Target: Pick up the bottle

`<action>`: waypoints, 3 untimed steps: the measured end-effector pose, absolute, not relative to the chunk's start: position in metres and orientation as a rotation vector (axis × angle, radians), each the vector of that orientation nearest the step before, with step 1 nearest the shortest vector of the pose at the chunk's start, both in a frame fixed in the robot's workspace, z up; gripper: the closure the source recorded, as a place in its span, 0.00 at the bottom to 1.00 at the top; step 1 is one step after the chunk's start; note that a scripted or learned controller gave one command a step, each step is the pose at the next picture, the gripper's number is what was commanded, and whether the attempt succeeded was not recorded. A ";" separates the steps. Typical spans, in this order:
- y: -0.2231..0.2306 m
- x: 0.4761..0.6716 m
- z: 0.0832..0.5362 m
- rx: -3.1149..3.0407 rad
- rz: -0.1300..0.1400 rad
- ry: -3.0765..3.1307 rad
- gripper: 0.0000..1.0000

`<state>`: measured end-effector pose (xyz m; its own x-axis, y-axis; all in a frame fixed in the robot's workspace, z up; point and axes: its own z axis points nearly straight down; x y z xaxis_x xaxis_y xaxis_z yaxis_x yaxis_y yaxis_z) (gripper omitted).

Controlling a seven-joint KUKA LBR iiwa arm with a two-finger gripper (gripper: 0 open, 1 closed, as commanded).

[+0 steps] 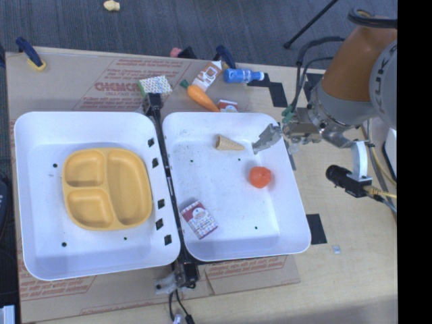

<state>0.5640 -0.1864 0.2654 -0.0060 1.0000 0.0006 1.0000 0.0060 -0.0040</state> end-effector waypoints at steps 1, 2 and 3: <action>-0.124 0.594 0.118 -2.406 0.006 -2.011 0.00; -0.124 0.594 0.129 -2.401 0.007 -2.015 1.00; -0.044 0.531 0.192 -2.401 0.005 -2.019 1.00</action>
